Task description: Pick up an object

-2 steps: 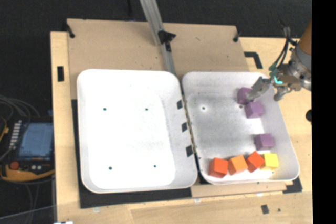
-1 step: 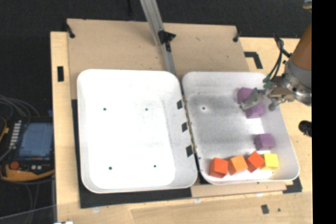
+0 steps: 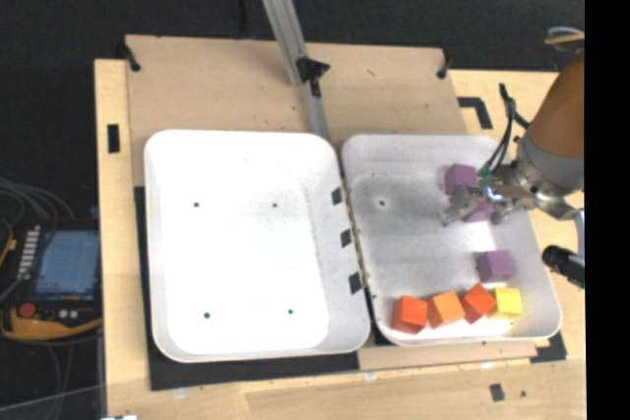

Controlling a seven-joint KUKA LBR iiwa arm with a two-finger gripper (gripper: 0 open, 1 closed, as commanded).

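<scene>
The camera view shows the gripper (image 3: 475,205) low in the right-hand shallow white bin (image 3: 404,211); whether it is apart or together I cannot tell. A purple block (image 3: 459,177) sits just beside it, another small purple block (image 3: 495,264) lies near, below it. Further below, red (image 3: 410,313), orange (image 3: 447,307), red-orange (image 3: 479,301) and yellow (image 3: 508,300) cubes line the bin's near edge.
</scene>
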